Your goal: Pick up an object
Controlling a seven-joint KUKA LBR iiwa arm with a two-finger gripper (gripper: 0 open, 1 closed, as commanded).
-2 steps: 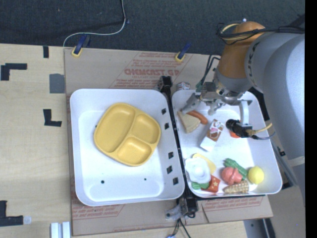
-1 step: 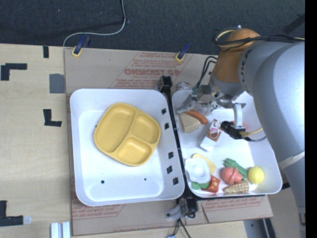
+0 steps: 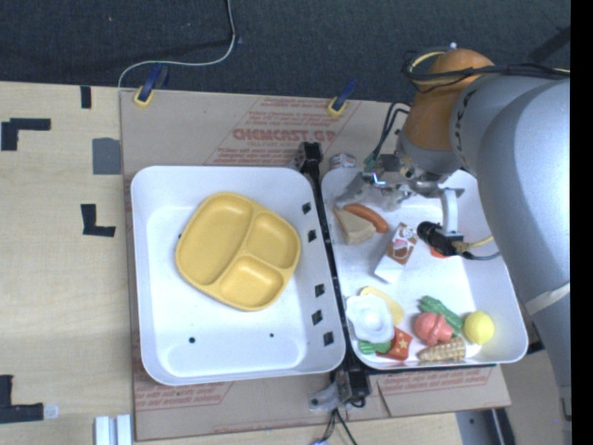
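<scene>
My gripper (image 3: 375,185) hangs low over the right bin (image 3: 491,290), near its 11 o'clock corner, and the orange band (image 3: 435,109) of my arm is above it at 1 o'clock. From this slanted view I cannot tell how my jaws stand, and I see nothing held between them. Just below the gripper, at 7 o'clock from it, lies a hot dog (image 3: 361,221); if I touch it or not, I cannot tell. At 4 o'clock from the hot dog is a small carton (image 3: 401,244) with a white card (image 3: 387,267) beside it. At the bin's 6 o'clock edge lie an egg (image 3: 371,319), a pink piece with green leaves (image 3: 431,323), a corn cob (image 3: 443,349) and a lemon (image 3: 478,326), close together. The left bin (image 3: 157,341) holds a yellow plate (image 3: 238,249) with three compartments, a little above its middle.
</scene>
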